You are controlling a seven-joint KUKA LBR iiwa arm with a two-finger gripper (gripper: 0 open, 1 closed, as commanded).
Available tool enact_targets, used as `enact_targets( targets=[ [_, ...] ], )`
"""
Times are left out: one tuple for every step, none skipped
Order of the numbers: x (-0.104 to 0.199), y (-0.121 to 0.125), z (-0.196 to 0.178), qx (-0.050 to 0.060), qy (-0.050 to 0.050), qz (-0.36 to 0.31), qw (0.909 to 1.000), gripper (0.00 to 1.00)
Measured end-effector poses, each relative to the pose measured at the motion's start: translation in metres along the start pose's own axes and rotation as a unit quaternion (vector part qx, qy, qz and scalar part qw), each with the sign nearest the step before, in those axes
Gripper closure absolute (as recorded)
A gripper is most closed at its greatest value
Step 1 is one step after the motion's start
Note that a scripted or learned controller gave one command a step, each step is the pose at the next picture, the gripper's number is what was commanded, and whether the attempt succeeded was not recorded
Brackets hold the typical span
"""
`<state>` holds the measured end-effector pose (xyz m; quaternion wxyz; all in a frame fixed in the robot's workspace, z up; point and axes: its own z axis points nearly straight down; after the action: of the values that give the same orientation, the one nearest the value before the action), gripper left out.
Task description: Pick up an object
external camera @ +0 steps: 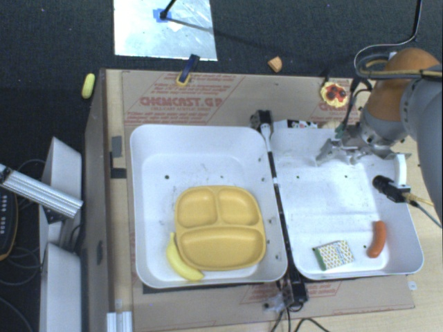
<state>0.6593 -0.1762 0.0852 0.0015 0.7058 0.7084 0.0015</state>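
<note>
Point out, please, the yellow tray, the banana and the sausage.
yellow tray (220, 228): camera view, middle divider.
banana (179, 261): camera view, middle of its curve.
sausage (376, 239): camera view, mid-length.

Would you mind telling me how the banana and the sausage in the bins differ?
The banana is yellow; the sausage is orange-red. The banana lies in the left bin, tucked against the yellow divided plate; the sausage lies in the right bin, apart from other items. The banana looks longer and curved; the sausage is shorter and straighter. Both rest near their bin's front edge.

- A yellow clamp (185, 70) grips my bench's far edge.
- A small tan block (275, 63) lies on dark carpet (311, 19).
- A silver sheet (166, 19) lies beyond.
</note>
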Motion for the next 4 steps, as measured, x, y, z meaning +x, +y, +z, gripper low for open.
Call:
enact_targets(
  targets=[
    [-0.031,-0.045,-0.02,0.001,-0.001,0.001,1.0,0.0],
    [-0.03,-0.106,0.001,0.002,0.0,0.002,1.0,0.0],
    [-0.007,-0.032,0.0,0.0,0.0,0.0,1.0,0.0],
    [-0.031,-0.074,-0.054,0.0,-0.001,0.001,1.0,0.0]
  ],
)
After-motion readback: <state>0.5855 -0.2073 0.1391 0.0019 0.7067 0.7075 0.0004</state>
